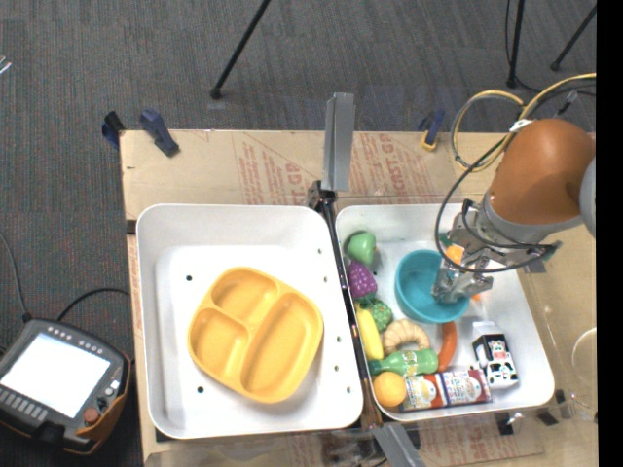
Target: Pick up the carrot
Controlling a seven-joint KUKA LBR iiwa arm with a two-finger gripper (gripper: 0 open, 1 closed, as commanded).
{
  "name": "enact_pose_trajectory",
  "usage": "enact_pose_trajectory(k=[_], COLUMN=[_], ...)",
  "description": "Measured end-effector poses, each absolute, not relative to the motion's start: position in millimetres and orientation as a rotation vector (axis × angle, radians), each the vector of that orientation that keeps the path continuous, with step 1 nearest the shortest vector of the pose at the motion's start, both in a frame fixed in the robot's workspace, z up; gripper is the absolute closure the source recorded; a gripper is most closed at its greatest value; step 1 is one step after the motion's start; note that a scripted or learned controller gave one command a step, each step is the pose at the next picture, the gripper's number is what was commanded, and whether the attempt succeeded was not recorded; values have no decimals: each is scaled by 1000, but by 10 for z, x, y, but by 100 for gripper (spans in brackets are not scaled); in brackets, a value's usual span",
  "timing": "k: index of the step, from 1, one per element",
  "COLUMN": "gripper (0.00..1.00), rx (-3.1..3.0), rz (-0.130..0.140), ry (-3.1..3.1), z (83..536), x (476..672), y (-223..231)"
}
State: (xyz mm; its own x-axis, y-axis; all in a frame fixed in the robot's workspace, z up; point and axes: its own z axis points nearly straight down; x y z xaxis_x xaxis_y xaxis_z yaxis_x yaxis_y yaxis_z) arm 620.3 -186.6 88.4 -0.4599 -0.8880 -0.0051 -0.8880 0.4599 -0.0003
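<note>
My gripper point(458, 286) over the blue bowl point(421, 290), grip state unreadable.
Carrot point(448, 343) lies beside the bowl's near rim; descending here risks striking the bowl.

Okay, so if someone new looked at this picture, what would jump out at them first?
Probably the yellow divided plate, alone in the left bin. Next, the right bin, crowded with toy food around a blue bowl, the tool poised over that bowl. The carrot lies just below it.
</note>
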Motion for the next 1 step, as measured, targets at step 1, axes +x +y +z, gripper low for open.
enact_pose_trajectory(k=[1], gripper=[0], rx=[-1629], rz=[4], ry=[2681], z=[883], x=[6201], y=[-1869])
